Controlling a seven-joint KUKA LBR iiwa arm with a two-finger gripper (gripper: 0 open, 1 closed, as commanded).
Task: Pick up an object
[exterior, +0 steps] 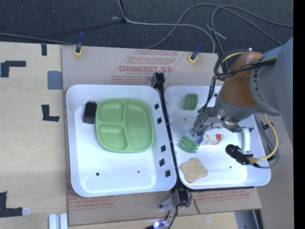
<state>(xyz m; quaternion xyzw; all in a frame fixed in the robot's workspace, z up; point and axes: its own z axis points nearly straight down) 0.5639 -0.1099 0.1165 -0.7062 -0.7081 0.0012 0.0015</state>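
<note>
Gripper (pixel 201 128) is hovering in the right bin (pixel 248 175), centre-right of frame, just above a green ridged piece (pixel 189 144); finger state cannot be told.

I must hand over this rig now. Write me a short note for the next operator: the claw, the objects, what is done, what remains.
Claw: low in the right bin, above its middle; open or shut cannot be told.
Right bin: green ridged piece at the back, green spiky piece just below the claw, small red and white item beside it, tan cracker-like piece in front.
Left bin: green divided plate, small black object.
Done: nothing seen lifted.
Left: grasp and lift one object.
</note>
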